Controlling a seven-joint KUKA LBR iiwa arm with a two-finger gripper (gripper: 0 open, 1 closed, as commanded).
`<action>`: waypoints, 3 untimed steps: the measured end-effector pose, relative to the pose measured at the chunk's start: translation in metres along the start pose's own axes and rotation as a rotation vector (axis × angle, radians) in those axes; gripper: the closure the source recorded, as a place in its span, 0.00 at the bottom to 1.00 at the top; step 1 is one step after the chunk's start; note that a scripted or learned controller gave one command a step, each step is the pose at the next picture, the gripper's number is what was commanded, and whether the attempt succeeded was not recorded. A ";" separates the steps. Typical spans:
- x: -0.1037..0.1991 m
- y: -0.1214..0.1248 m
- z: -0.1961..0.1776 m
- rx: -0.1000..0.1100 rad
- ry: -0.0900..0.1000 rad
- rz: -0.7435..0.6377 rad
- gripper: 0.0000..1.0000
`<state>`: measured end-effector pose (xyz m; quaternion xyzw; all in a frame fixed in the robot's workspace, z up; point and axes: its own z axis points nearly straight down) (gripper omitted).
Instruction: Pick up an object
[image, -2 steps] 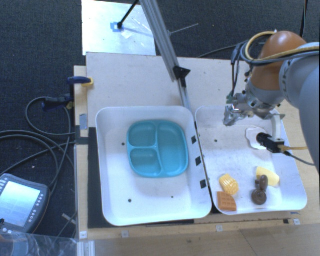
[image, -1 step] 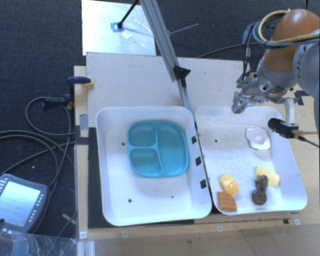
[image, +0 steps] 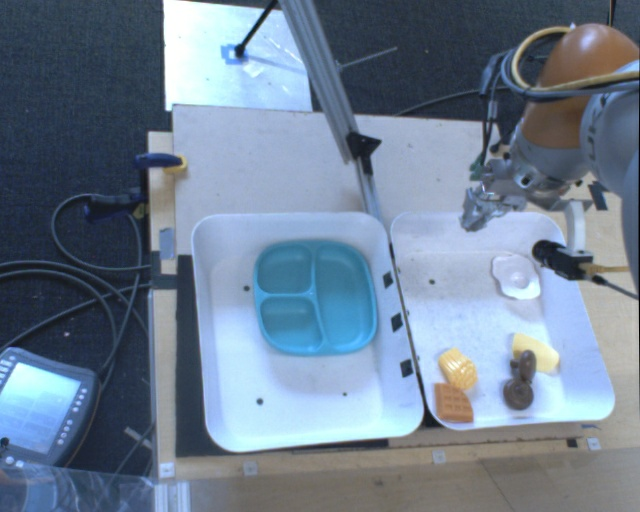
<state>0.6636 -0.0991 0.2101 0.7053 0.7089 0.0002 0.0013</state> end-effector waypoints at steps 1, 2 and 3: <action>0.049 -0.021 -0.011 0.001 0.003 -0.005 1.00; 0.098 -0.051 -0.005 0.004 0.004 -0.004 1.00; 0.147 -0.090 -0.006 0.004 0.004 -0.005 1.00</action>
